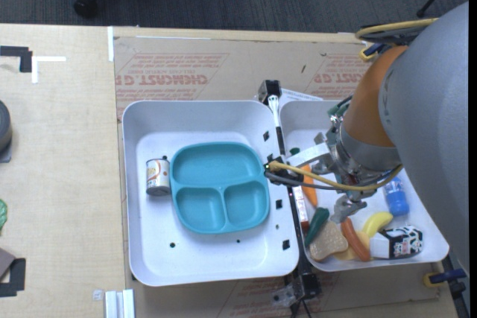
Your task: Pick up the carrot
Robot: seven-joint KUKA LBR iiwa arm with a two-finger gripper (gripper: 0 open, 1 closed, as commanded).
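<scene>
carrot (309, 193) among toy food in right bin (428, 214), teal tray (220, 186) in left bin (201, 123); gripper (345, 205) state unclear

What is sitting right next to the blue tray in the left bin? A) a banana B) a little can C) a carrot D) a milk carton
B: a little can lies against the left edge of the blue tray in the left bin, while the banana, milk carton and carrot are in the right bin.
</scene>
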